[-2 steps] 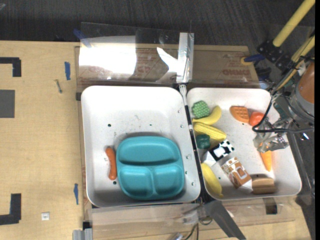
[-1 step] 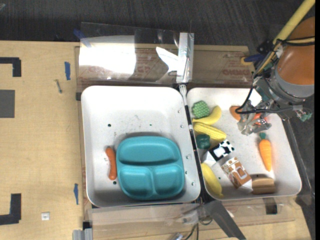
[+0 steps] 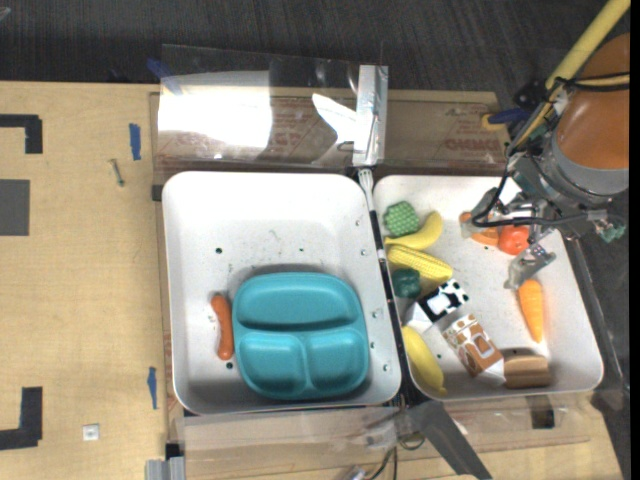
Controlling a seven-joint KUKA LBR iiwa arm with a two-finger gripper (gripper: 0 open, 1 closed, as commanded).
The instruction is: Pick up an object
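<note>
**Pick not yet made**

On the table: 2 bins. Left bin: teal tray, sausage. Right bin: bananas, corn, carrot, small orange piece. Hand low over the right bin; open or clenched, cannot tell. Nothing lifted. Orange piece just beside hand, carrot just below.
</note>
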